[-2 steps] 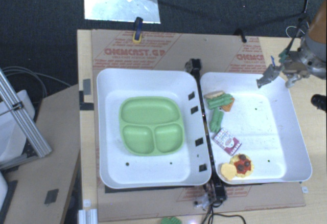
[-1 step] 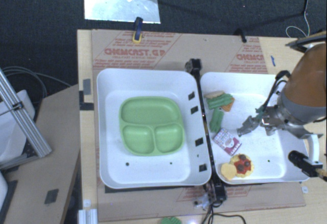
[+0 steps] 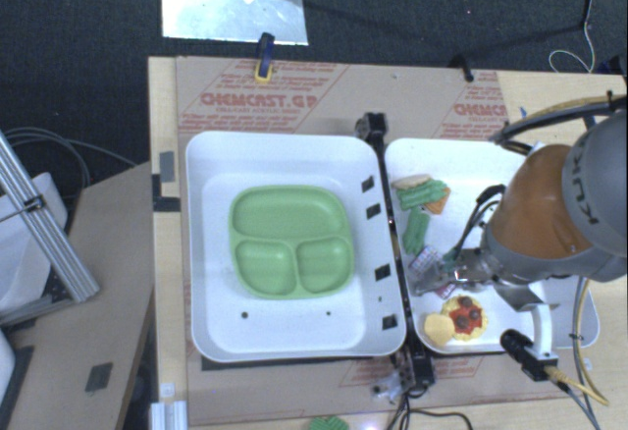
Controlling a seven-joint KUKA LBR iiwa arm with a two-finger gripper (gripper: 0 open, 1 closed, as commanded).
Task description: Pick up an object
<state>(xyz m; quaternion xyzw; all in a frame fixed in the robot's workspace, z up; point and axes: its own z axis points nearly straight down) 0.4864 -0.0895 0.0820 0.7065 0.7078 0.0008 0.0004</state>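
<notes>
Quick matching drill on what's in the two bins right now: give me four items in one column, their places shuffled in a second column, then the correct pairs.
Items
1. green divided tray
2. sandwich-like toy
3. yellow and red toy food
4. gripper

Places
A. near end of the right bin
B. middle of the left bin
C. far end of the right bin
D. low over the right bin, between the two toys, beside the divider

Pairs: 1-B, 2-C, 3-A, 4-D
</notes>
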